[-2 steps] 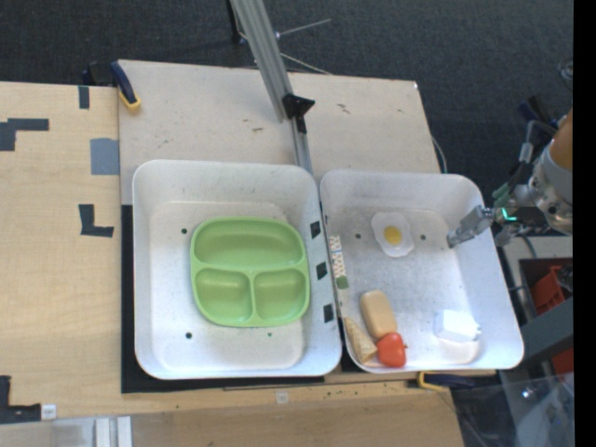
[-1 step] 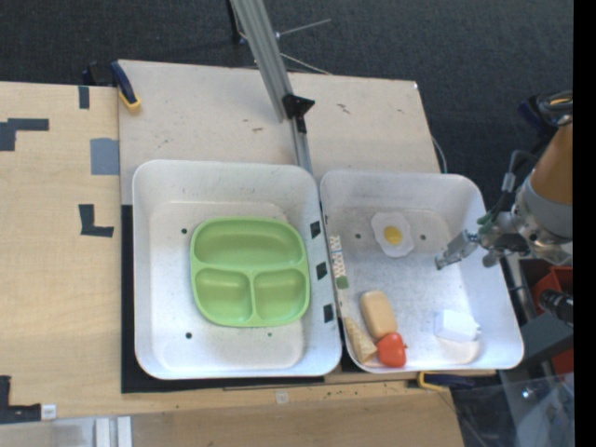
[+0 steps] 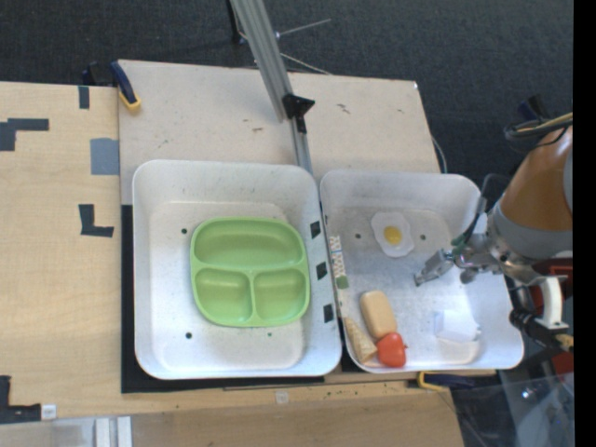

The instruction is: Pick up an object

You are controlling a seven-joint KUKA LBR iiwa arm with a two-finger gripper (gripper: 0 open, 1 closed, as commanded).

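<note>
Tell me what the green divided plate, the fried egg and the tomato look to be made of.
Green divided plate: likely molded plastic, uniform lime color, soft sheen, rounded compartment ridges. Fried egg: looks like toy plastic or rubber, flat white with a clean yellow yolk; too small to be sure. Tomato: probably plastic play food, smooth saturated red with a faint highlight.

The arm (image 3: 540, 198) has a broad rounded orange band above a smooth grey wrist section. Below the wrist sits a small dark metal hand (image 3: 436, 270) with thin silvery parts. Black cables and a red-and-white fitting hang beside the wrist
</note>
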